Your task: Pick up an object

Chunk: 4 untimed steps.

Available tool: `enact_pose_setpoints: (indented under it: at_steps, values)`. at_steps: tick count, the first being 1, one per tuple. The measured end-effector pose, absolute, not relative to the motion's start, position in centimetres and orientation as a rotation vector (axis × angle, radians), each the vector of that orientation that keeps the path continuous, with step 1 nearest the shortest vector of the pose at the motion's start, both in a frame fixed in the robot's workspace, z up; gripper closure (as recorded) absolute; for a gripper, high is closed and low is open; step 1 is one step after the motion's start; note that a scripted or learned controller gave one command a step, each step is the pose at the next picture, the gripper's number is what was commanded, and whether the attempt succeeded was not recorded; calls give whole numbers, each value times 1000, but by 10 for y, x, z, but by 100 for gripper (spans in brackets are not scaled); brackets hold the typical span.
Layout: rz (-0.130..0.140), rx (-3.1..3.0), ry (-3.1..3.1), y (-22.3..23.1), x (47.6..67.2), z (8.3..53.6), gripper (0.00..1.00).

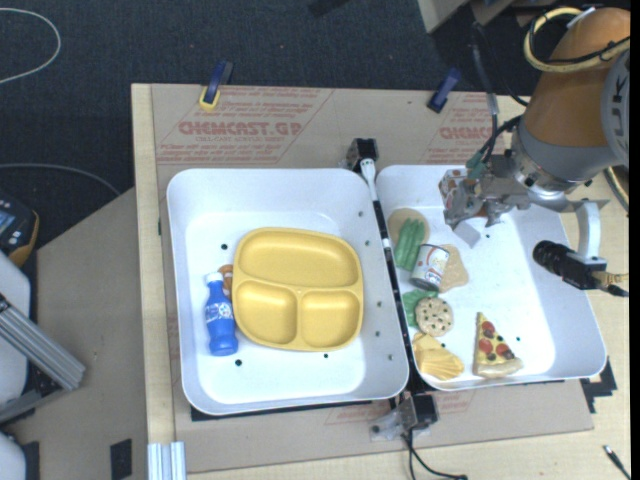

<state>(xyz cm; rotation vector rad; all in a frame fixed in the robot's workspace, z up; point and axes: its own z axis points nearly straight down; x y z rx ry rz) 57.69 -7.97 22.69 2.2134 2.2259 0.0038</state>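
My gripper [462,211] hangs over the back of the right bin [540,313], just right of a green pickle-like item [409,243]. Nothing shows between its fingers. Below it lie a small can with a red label [432,265], a tan flat piece [455,268] and a round cookie [434,315]. A pizza slice [492,348] and a pale yellow chip-like piece [438,360] rest near the bin's front.
The left bin [190,218] holds a yellow compartment tray [297,288] and a blue bottle [220,316] standing at the tray's left. A black divider strip [380,230] runs between the bins. Clamps sit at the bench's back edge.
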Motion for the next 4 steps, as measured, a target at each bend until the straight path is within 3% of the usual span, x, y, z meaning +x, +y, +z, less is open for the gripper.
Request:
enact_pose_setpoints:
  at_steps: [2, 4]
  values:
    - [6, 2214, 2223, 2, 638, 233, 100]
    - [2, 2220, 2217, 2, 654, 217, 100]
